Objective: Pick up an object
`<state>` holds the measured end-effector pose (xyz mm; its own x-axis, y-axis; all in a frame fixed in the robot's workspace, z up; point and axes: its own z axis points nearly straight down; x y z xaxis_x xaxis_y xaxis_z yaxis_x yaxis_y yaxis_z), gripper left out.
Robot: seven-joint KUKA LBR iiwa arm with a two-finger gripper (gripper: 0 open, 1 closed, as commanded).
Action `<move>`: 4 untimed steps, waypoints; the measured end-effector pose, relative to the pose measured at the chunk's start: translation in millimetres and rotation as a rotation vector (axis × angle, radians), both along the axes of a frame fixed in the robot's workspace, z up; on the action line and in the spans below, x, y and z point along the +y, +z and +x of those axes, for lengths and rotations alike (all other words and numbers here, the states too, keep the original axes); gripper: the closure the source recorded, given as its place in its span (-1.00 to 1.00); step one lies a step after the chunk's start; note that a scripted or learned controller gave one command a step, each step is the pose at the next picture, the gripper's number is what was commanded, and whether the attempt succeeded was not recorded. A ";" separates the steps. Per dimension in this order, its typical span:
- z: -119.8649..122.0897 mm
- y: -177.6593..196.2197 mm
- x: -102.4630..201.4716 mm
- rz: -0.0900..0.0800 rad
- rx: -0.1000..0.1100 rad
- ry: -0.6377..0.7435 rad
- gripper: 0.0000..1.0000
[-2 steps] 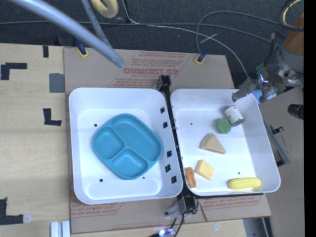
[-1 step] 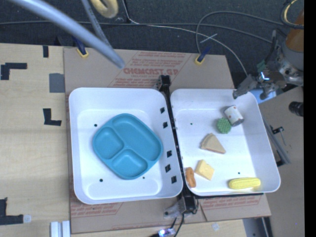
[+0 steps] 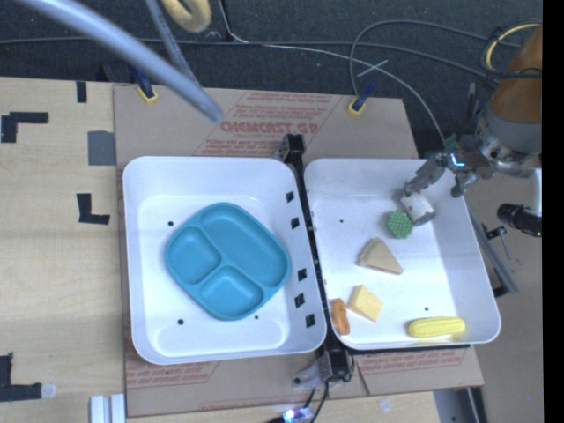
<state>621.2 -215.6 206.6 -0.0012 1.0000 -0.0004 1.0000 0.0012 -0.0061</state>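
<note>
arm: grey KUKA arm with orange band reaches in from the right, wrist over the right bin's far right corner; likely a staging pose above the pickable items.
gripper: two-finger gripper angles down-left into the right bin, tip just above and beside the green ball. Can't tell whether it's apart or together; nothing is visibly between its tips, so I don't count anything as held.
right bin: shallow white plastic bin holds all the loose items, so it reads as the pick source.
nearest target: small green textured ball sits on the bin floor at the gripper tip, touching or nearly so; can't tell which. Probable pick candidate, judging by proximity.
other candidates: tan wedge-shaped piece near bin centre; pale yellow block below it; small orange piece against the left wall; yellow corn-cob-shaped toy by the near rim. All apart from each other, which leaves finger clearance.
left bin: matching white bin holds a blue three-compartment plastic tray, lying flat, compartments bare. Probably a drop-off spot.
risk: round ball may roll out on closure; orange piece at the wall leaves little room for a finger.
progress: pick not yet done, everything rests on the bin floor.
</note>
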 end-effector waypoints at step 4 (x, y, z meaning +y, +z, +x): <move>3.4 -49.0 -2.7 0.000 -0.008 0.000 1.00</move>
<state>624.6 -218.3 157.6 -0.0012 1.0000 -0.0008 1.0000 0.0012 0.0024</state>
